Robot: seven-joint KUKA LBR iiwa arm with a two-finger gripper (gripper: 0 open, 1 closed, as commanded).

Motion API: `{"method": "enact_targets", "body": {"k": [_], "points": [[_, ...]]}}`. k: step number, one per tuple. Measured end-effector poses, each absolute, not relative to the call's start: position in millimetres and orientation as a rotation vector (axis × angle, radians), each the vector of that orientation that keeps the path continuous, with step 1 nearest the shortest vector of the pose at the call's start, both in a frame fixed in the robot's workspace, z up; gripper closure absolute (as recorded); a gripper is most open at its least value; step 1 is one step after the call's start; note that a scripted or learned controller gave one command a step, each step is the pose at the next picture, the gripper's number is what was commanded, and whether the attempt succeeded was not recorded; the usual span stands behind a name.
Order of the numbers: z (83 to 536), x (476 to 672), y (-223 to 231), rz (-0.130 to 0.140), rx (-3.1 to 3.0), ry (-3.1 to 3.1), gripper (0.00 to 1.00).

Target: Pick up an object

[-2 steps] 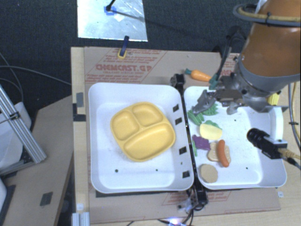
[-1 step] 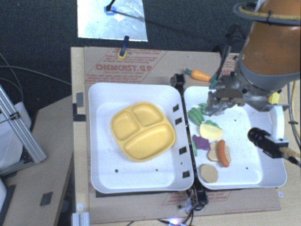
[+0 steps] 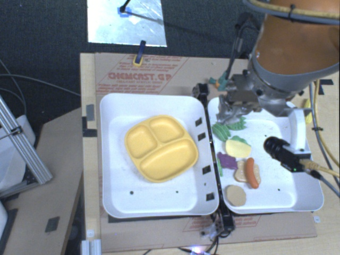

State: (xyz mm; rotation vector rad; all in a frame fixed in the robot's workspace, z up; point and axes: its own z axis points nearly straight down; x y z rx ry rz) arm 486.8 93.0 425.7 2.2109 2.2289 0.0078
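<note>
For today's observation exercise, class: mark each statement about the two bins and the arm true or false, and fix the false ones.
1. The yellow divided plate lies in the left bin. True.
2. The hot dog lies in the left bin. False: it is in the right bin.
3. The gripper is over the right bin's far end, near the green food. True.
4. The plate has two compartments. False: three.

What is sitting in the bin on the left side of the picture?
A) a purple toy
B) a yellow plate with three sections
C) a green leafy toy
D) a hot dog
B: the yellow divided plate lies alone in the left bin, while the hot dog, purple toy and green leafy toy all lie in the right bin.
</note>
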Motion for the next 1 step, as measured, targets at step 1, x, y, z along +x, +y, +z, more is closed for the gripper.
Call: {"method": "enact_targets", "body": {"k": [1], "points": [[435.6, 486.3, 152.3, 0.007, 2.210, 2.232, 1.00]]}}
